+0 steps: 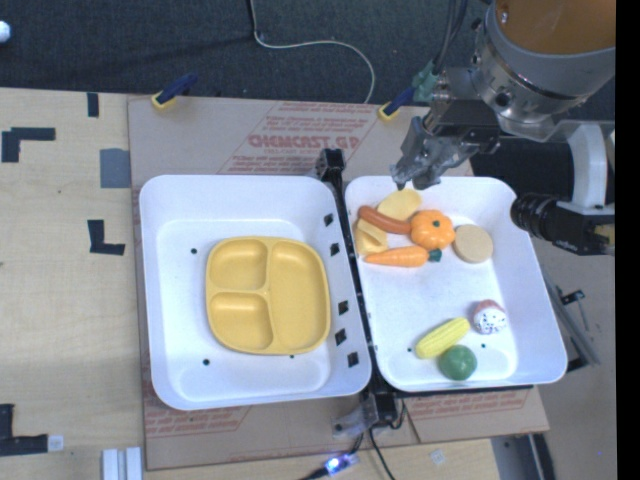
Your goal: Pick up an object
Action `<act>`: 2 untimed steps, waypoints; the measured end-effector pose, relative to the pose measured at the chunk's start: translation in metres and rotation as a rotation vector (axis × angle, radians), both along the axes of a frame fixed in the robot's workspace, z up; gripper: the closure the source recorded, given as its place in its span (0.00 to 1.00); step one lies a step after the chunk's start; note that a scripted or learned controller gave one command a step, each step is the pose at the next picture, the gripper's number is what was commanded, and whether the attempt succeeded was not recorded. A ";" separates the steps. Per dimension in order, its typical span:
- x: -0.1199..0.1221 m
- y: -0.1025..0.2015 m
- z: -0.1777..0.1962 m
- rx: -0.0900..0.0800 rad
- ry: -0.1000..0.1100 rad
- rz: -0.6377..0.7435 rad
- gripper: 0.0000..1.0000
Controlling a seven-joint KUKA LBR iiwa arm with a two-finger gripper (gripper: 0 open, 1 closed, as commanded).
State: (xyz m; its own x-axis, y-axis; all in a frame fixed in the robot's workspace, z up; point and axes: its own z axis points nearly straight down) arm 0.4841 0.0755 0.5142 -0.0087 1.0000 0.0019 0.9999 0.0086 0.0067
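Note:
The right bin holds toy foods: a red sausage, yellow cheese pieces, a small orange pumpkin, a carrot, a tan round cookie, a corn cob, a green ball and a white-and-red piece. My gripper hangs over the bin's back edge, just above the cheese and sausage. Nothing shows between its fingers.
The left bin holds a yellow divided plate. A black clip sits at the divider between the bins. Cardboard lies under both bins, with yellow-blue clamps at its back corners. A cable loops behind.

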 end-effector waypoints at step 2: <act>-0.002 -0.018 -0.220 -0.005 0.017 -0.014 1.00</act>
